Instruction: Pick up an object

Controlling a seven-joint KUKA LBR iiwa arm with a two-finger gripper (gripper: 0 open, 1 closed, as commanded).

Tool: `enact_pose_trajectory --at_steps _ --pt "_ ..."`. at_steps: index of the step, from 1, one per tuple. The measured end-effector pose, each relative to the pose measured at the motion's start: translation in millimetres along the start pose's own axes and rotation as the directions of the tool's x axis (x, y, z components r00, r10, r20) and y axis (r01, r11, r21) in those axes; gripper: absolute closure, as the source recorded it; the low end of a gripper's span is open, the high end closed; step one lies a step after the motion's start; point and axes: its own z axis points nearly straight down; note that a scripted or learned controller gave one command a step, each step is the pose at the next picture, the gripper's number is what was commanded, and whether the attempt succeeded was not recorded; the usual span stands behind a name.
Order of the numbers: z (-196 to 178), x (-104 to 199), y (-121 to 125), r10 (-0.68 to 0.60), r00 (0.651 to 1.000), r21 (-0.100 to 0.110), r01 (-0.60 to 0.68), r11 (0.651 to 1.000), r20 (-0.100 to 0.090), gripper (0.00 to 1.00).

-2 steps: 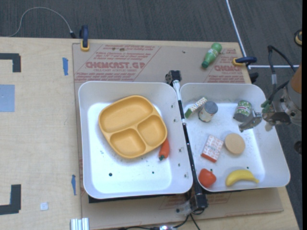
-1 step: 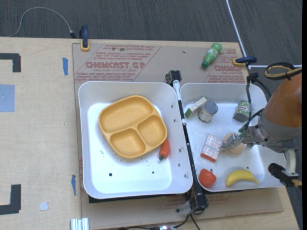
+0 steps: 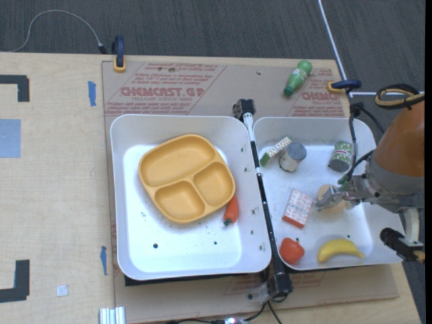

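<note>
My gripper (image 3: 335, 198) is low in the right bin (image 3: 317, 125), at its right side, under the orange wrist band. A small tan object (image 3: 325, 194) lies right at the gripper's tip, touching it or nearly so. Just to the left lies a red and white box (image 3: 297, 208). A yellow banana (image 3: 341, 250) and a red tomato (image 3: 291, 250) sit along the front edge. Further back stand a small grey can (image 3: 293, 157), a green and white item (image 3: 275, 150) and a green-labelled can (image 3: 342, 155).
The left bin (image 3: 128, 201) holds a yellow divided plate (image 3: 187, 177) with a red-orange pepper (image 3: 231, 211) beside it. A green bottle (image 3: 298, 77) lies on the cardboard behind the bins. Cables run past the right bin's far corner (image 3: 395, 96).
</note>
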Motion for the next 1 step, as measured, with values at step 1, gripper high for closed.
enact_pose_trajectory --at_steps 1 --pt "-76.5 35.0 -30.3 -0.001 1.0 0.002 0.001 1.0 -0.002 1.0"
